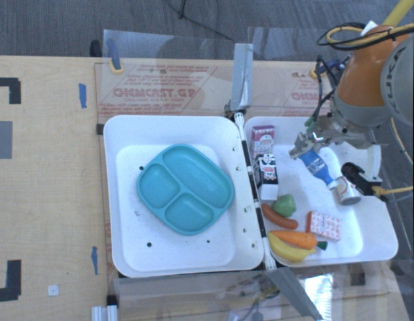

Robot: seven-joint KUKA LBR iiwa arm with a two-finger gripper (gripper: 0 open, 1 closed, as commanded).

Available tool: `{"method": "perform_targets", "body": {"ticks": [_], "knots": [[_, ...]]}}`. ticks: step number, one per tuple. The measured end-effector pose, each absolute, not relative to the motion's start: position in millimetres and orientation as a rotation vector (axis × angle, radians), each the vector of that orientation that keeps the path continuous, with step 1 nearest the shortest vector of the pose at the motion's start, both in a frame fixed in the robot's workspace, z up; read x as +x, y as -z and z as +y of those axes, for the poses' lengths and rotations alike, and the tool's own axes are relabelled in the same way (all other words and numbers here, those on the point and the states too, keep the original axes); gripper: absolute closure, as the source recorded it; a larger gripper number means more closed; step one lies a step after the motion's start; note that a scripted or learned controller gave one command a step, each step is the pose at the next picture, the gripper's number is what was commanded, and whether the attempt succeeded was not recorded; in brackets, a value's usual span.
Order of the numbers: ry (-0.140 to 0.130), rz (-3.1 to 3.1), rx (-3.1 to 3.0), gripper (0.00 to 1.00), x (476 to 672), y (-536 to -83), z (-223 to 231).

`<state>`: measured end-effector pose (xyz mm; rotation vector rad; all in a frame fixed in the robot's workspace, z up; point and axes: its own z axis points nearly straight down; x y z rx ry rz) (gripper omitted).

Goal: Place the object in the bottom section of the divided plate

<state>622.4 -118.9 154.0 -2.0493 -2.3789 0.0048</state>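
A light blue divided plate (185, 187) lies in the left bin (120, 199), with its single wide section (188, 214) toward the near side; nothing lies in it. My gripper (304, 146) hangs over the upper middle of the right bin (384, 236). A white bottle with a blue label (322, 167) lies slanted just down and right of it, its upper end touching or very close to the gripper. Whether the bottle is held is unclear from this angle.
The right bin also holds a pink carton (263, 139), a black-and-white carton (267, 170), a green pepper (284, 204), a sausage (279, 217), a carrot (297, 239), a banana (290, 251), a red-and-white box (325, 225) and a can (346, 191). A raised rim divides the two bins.
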Motion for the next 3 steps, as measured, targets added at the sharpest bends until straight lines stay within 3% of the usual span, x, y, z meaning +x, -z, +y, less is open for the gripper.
{"method": "perform_targets", "body": {"ticks": [1,2,3], "knots": [[-0.001,-2.531,-1.862,1.00,668.1,-182.2,-31.5],[-0.004,-2.719,-1.567,1.00,657.8,-182.0,39.9],[-0.004,-2.710,-1.583,1.00,606.4,-181.5,86.0]]}}
